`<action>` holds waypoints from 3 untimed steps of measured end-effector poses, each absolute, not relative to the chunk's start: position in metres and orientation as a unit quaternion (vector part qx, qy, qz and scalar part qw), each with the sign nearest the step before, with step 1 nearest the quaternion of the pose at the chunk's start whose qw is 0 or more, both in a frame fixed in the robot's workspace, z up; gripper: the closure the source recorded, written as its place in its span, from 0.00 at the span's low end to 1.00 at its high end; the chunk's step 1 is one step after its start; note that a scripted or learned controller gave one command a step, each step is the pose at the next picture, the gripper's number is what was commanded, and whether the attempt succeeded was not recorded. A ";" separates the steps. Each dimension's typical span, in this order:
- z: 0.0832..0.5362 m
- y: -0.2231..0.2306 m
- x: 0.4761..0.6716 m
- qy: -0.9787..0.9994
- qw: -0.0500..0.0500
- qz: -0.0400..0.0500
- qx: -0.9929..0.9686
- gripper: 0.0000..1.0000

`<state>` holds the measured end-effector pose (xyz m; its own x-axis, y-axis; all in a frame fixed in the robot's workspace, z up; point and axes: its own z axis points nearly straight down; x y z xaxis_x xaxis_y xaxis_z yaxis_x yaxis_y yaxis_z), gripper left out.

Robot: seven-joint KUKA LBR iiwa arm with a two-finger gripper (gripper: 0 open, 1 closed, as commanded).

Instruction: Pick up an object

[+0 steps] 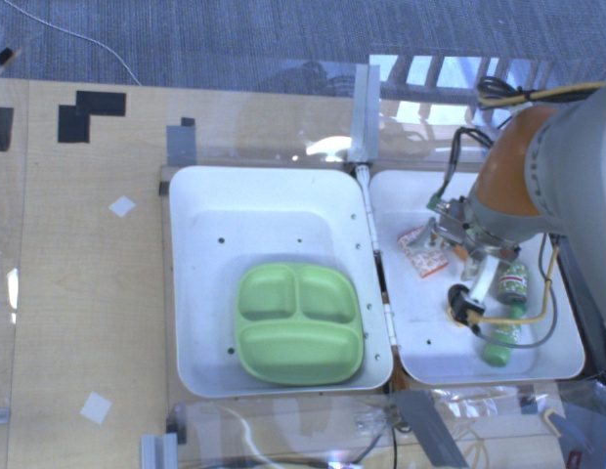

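Gripper position: You see the gripper [448,228] over the right bin [411,360], in its upper half. The arm [567,164] reaches in from the right and covers part of that bin.

Gripper state: You cannot tell from this view whether it is open or closed, because the wrist hides its tip. Nothing can be seen in its hold.

Nearest object: A small red and white packet [422,250] lies flat on the floor of the right bin, just beside the gripper on its lower left side. Whether the two touch, you cannot tell.

Other object in right bin: A green bottle [503,335] with a label lies on its side near the right wall, partly behind the robot's own parts.

Left bin: The left bin [200,189] holds a green divided plate [298,322], lying flat toward its near right corner, well apart from the gripper.

Done so far: In my judgement, only the approach is done. The gripper is over the right bin and close to the packet.

Left to do: No object appears lifted, since all three rest on the bin floors. The grasp and the lift are not yet done, as far as you can see here.

Likely target: The packet, judging only by how near it is.

Caution for you: The packet is thin and flat, so a grasp may slip over it.
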<state>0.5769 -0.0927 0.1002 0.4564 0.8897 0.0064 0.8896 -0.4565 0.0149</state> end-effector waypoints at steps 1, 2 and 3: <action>0.109 -0.090 0.580 0.523 0.004 0.008 0.852 1.00; 0.109 -0.090 0.580 0.523 0.004 0.008 0.852 0.00; 0.109 -0.090 0.580 0.523 0.004 0.008 0.852 0.00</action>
